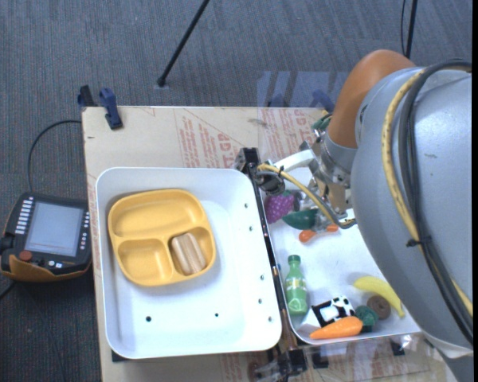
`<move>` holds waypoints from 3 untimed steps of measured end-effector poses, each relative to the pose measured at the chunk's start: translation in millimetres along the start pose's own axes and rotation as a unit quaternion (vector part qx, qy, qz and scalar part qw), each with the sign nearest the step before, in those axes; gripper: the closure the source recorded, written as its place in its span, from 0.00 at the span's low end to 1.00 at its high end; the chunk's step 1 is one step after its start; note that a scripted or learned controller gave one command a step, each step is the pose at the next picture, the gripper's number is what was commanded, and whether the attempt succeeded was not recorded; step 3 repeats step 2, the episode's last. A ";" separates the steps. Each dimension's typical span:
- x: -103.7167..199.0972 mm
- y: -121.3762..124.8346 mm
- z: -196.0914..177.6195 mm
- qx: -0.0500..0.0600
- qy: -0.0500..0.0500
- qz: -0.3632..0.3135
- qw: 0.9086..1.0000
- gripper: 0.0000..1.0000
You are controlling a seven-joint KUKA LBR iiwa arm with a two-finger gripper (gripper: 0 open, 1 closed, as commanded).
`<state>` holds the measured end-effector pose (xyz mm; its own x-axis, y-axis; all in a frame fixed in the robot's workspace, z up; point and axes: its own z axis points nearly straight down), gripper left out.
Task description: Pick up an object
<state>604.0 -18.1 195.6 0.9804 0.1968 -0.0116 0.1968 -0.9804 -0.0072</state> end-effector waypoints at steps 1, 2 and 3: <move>21.7 -69.5 -27.0 0.000 0.005 -0.002 1.000 1.00; 55.6 -155.8 -31.1 0.001 0.005 -0.002 1.000 1.00; 55.6 -155.8 -31.1 0.001 0.005 -0.002 1.000 1.00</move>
